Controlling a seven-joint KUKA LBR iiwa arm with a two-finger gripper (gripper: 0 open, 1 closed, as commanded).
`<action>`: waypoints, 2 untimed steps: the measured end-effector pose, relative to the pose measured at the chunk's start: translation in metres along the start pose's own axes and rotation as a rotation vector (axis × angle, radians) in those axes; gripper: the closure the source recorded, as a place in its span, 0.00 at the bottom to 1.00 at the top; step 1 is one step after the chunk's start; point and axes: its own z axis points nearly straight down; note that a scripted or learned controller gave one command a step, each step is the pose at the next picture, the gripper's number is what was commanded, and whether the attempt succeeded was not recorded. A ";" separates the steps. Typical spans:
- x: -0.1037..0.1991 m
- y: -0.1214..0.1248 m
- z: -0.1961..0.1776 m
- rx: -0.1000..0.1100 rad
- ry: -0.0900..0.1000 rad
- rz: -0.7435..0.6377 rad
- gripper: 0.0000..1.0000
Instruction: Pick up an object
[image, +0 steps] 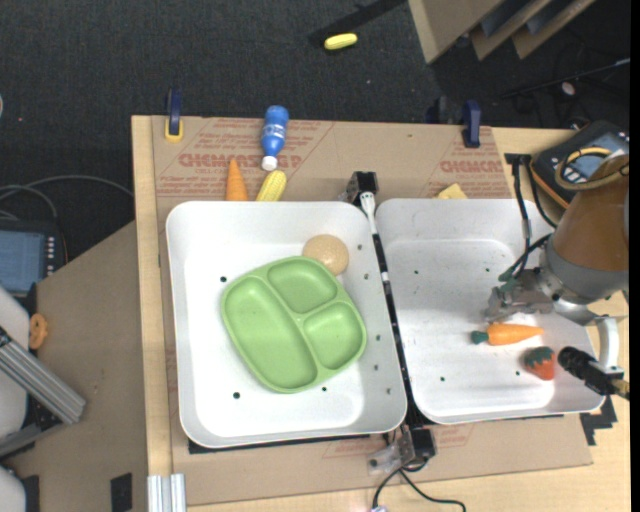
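In the right bin (440, 250) a toy carrot (510, 335) lies on its side near the front right. A small red and green toy fruit (541, 364) sits just in front of it. My gripper (507, 298) hangs low over the bin floor just behind the carrot, on the arm that reaches in from the right. The left bin (200, 400) holds a green divided plate (292, 322) and, touching the plate's back rim, a round tan toy (326, 253).
Behind the left bin, on the cardboard, lie a blue and white bottle (273, 135), an orange cone (235, 181) and a yellow corn piece (271, 185). A black clamp (363, 186) sits between the bins at the back. Cables run along the right bin's right side.
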 end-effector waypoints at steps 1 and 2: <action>0.000 0.000 0.001 0.001 0.000 0.000 0.00; 0.064 -0.005 0.011 0.007 0.005 -0.006 0.00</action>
